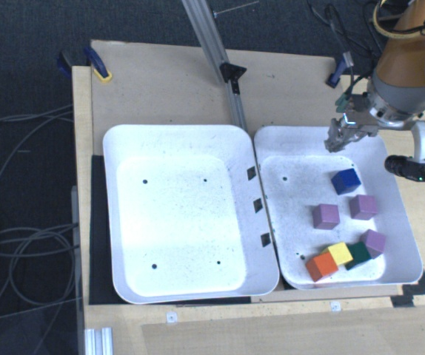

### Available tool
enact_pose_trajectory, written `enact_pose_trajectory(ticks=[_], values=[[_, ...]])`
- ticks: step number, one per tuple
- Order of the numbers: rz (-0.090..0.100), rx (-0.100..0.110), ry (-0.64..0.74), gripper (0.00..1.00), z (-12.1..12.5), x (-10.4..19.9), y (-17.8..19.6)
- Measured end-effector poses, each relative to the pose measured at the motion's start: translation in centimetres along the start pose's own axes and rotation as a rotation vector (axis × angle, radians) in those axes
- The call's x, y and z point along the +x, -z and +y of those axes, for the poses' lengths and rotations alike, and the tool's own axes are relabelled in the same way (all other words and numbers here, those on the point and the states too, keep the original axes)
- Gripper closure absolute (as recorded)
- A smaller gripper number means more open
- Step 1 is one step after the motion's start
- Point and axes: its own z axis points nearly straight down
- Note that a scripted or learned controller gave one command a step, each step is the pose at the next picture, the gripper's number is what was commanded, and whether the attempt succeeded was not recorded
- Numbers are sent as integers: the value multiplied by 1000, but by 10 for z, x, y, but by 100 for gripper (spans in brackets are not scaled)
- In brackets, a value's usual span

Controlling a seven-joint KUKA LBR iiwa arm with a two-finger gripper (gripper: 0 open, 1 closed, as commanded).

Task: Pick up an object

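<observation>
Overhead, the gripper (338, 140) hangs above the blue cube (345, 180).

Right bin (286, 170) is my landmark; all seven blocks lie loose on its floor. Blue cube (345, 180) sits nearest the far wall, right of centre, turned slightly askew. Two purple cubes below it: one (326, 215) mid-floor, one (363, 206) just to its right, apart from each other. Third purple cube (374, 242) near the right wall, lower down. Along the near wall a tight row, touching: orange-red block (320, 265), yellow block (339, 254), dark green block (358, 254), rising toward the right.
</observation>
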Motion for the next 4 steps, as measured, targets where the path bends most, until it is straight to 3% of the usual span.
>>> enact_pose_trajectory(ticks=[1,4], values=[[3,4,5,100,-7,51,-5],[4,0,7,100,-34,212,36]])
